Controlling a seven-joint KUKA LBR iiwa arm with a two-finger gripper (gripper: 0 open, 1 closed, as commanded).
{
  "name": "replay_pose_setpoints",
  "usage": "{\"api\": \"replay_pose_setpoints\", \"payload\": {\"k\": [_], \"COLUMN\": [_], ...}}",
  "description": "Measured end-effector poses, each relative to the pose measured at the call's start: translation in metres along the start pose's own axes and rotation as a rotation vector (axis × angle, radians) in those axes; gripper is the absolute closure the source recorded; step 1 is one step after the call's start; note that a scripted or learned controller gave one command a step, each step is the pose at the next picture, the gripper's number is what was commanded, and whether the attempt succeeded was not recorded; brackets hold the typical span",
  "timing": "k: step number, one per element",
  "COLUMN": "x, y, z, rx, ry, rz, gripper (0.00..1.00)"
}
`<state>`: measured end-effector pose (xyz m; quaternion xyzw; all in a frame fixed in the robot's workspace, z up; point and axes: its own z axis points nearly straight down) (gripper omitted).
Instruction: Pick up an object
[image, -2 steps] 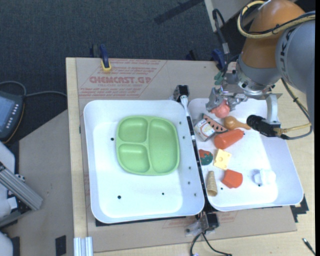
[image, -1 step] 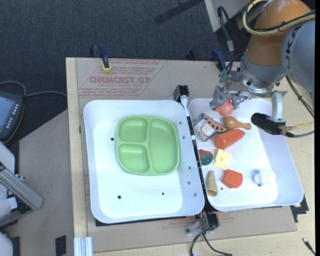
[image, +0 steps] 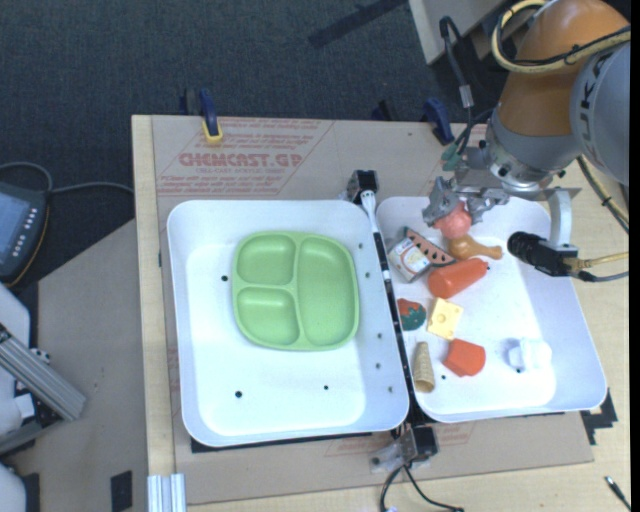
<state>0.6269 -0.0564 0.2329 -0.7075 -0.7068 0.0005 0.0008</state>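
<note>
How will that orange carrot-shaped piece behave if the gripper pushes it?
The carrot looks like smooth toy plastic, so probably light and slippery. Its rounded, tapered body would likely roll or pivot rather than slide straight. The cheese wedge lies close below, so a push may nudge it.

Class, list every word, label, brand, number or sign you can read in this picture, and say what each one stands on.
"CHEMCAST G P", in large red letters on the brown paper-covered board beneath the two white bins; the last letters are unsure.
Smaller red lines above and below that name on the same board: too blurred to read.
Markings on the small white printed packet in the right white bin: too small to read.
</note>
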Motion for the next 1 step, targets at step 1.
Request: {"api": "replay_pose_setpoints", "payload": {"k": [1], "x": [0.0008], "y": [0.0072], "z": [0.0007], "rx": [-0.004], "ry": [-0.002], "rz": [-0.002], "gripper": [1.0]}}
